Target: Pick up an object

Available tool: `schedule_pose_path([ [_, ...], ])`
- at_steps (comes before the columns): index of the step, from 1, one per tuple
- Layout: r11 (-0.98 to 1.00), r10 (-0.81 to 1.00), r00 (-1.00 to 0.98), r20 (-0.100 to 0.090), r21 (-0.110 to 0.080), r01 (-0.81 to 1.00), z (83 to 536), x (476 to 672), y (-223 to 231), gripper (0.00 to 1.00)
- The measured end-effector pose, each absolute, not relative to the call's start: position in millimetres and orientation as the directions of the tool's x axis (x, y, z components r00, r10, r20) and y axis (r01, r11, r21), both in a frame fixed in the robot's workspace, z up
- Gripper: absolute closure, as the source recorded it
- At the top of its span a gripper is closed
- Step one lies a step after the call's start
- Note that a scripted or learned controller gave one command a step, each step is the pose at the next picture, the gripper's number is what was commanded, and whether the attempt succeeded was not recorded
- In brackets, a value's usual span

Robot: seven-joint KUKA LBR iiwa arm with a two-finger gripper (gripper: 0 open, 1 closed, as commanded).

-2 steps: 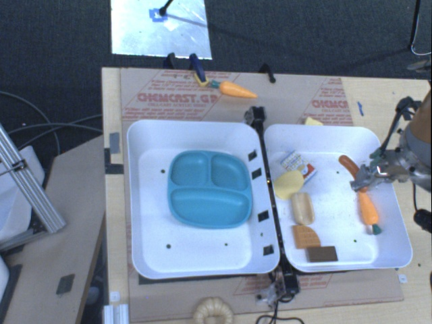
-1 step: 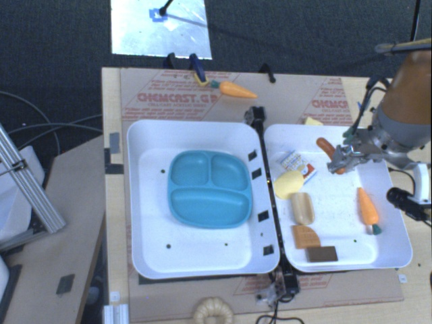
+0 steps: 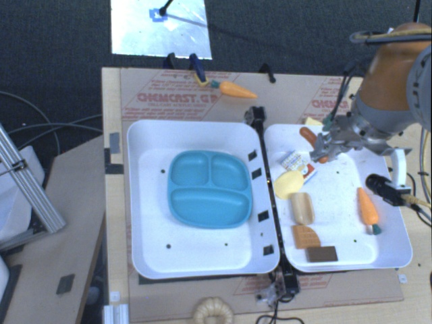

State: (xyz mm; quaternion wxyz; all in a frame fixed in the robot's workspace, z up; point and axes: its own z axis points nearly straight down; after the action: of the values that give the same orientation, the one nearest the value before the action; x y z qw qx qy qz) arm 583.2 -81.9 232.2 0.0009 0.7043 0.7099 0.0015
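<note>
My gripper (image 3: 322,148) hangs low over the far part of the right bin (image 3: 391,248), reaching in from the right. It is right beside a red sausage (image 3: 308,135) and a small white and red packet (image 3: 298,162). Below them lie a pale yellow round piece (image 3: 288,183), a bread roll (image 3: 302,208), a brown toast slice (image 3: 306,235) and a dark brown block (image 3: 321,254). An orange carrot (image 3: 368,208) lies toward the bin's right side.
The left bin (image 3: 148,248) holds a blue divided plate (image 3: 209,187). A second carrot (image 3: 233,89) lies on the board behind the bins. A yellow bit (image 3: 312,121) sits at the right bin's far rim. A pale ring (image 3: 212,310) lies at the front edge.
</note>
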Motion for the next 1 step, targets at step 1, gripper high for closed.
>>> schedule_pose_path([
  [1, 0.009, 1.000, -0.009, 0.001, 0.003, 1.000, 227.4, 601.7, -36.6, 1.00],
])
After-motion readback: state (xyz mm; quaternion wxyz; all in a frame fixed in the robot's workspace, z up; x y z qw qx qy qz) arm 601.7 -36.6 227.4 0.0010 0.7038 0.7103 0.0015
